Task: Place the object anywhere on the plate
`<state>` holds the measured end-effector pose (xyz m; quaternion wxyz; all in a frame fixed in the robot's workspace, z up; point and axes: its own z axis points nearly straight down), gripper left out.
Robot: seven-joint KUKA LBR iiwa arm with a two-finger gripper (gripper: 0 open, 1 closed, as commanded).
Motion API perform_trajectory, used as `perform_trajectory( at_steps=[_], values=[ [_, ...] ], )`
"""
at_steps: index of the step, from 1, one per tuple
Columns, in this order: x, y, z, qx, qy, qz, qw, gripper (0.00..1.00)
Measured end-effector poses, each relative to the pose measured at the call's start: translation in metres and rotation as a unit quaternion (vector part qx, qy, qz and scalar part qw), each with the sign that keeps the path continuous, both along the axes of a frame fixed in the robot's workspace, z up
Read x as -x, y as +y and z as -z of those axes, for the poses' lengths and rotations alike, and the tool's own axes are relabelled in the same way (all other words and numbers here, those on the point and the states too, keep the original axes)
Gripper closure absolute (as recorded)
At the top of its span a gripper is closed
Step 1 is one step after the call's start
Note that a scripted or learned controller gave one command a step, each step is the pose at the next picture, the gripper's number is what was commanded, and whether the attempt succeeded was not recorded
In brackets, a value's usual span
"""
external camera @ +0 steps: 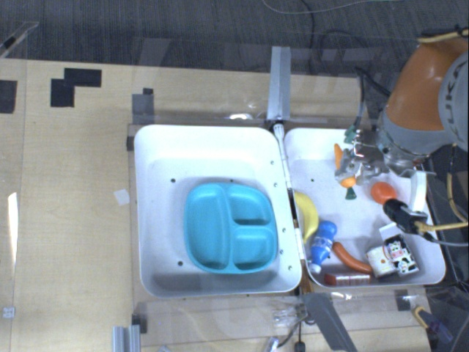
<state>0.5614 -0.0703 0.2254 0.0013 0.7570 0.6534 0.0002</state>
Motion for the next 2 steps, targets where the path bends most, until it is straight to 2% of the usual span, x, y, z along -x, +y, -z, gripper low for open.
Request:
perform_trajectory(
  at_steps=[1,2],
  values=[
    [-0.004,0.082,0.024,-0.0011,0.001,-0.098,0.9952,1.00],
    [0.015,0.136,0.041,-0.0010,0.001,-0.171,0.9852,1.00]
  ],
)
